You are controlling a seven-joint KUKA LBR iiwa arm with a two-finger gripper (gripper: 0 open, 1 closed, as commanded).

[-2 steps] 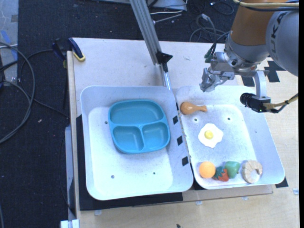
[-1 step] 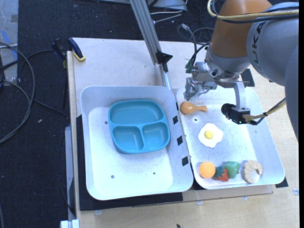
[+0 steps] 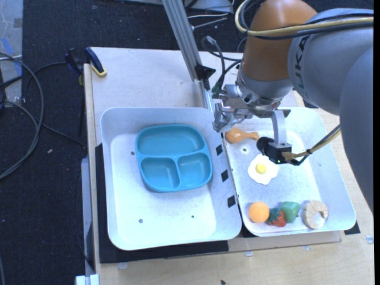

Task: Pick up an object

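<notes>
The robot's gripper (image 3: 222, 120) hangs over the right bin (image 3: 332, 177), just beside a toy drumstick (image 3: 240, 136); its grip state cannot be told.

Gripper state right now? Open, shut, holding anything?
Gripper: cannot tell. It sits over the right bin, just above the toy chicken drumstick; nothing visibly held.

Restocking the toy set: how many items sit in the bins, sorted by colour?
Blue: 1, divided plate
Orange/tan: 3, drumstick, orange ball, beige round piece
White-yellow: 1, fried egg
Red: 1
Green: 1
Total: 7
</notes>
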